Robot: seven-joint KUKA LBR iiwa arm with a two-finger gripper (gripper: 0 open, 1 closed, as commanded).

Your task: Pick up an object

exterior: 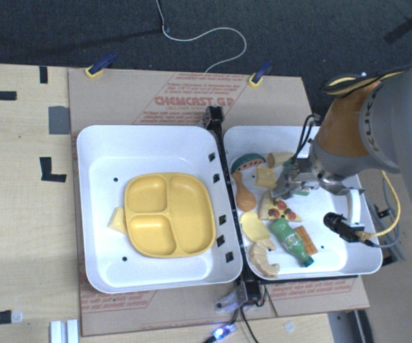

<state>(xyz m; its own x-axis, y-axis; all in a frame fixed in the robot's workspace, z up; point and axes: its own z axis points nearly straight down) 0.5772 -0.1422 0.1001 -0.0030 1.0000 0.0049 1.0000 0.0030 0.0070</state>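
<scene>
Two white bins [91,191] are parked on a cardboard-covered tabletop [184,98]. Pincer [288,184] is lowered over food clutter [277,213]; grip can't be told.

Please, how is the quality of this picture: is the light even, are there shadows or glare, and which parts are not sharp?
Camera view: light is soft and even; the white bins show no harsh glare, the yellow divided plate only a faint sheen and a soft shadow. The whole frame is slightly soft; the small items beside the green bottle blur together, and the claw is too indistinct to read.
</scene>
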